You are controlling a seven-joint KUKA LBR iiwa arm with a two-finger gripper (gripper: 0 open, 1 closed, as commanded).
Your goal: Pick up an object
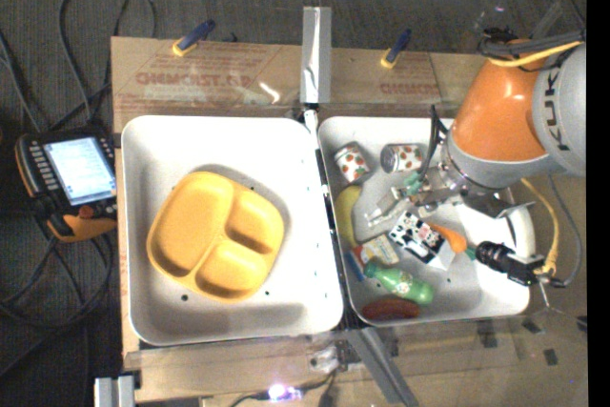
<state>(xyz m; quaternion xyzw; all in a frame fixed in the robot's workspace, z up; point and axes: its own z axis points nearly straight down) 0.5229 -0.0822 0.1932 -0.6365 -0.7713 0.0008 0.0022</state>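
- Objects for picking lie in your right bin (519, 295): two cans (351, 161), a green bottle (400, 281), a patterned box (417, 238).
- Gripper (405, 197): low over the bin's middle, just above the box; its finger state you cannot tell, and nothing shows between them.
- Arm (510, 114): enters from the right.
- Left bin (138, 300): holds a yellow tray (217, 234).

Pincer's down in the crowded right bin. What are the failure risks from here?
1. Clutter: the pincer sits among tightly packed items, the black-and-white box, yellow fruit and green bottle, so it may nudge or pinch two together.
2. The two small cans are round and could roll away if bumped.
3. Nothing is visibly between its fingers, so this try may come up with nothing.
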